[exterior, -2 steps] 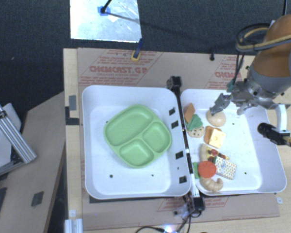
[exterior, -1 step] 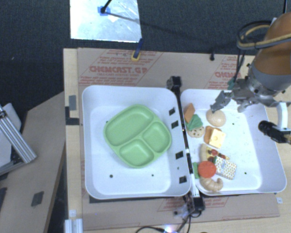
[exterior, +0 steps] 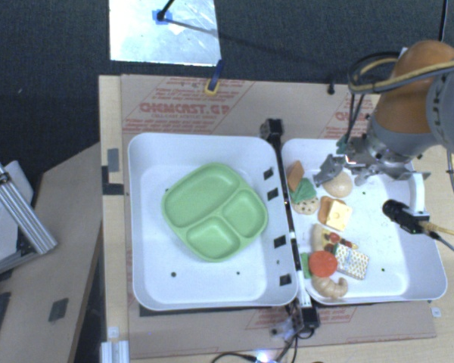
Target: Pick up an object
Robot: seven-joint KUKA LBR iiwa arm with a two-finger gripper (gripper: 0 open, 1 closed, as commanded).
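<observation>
Camera view from above, at a slant: two shallow white bins are seen side by side on a bench. A green divided plate (exterior: pixel 216 212) is lying in the left bin (exterior: pixel 147 278). Small toy foods are gathered along the near-left side of the right bin (exterior: pixel 416 267): a brown bread-like piece (exterior: pixel 295 177), a pale rounded piece (exterior: pixel 340 184), a yellow cheese wedge (exterior: pixel 335 214), a red tomato-like piece (exterior: pixel 323 264), a patterned square (exterior: pixel 352 263) and a tan curved piece (exterior: pixel 330 286). The grey arm (exterior: pixel 416 89) is reached in from the right, and its gripper (exterior: pixel 334 169) is poised low, just above or touching the pale rounded piece. Whether the fingers are spread or closed cannot be told. The approach step is judged to be in hand, with nothing seen to be grasped. For the next move, the pale piece would have to be closed on squarely and raised clear of its close neighbours.
</observation>
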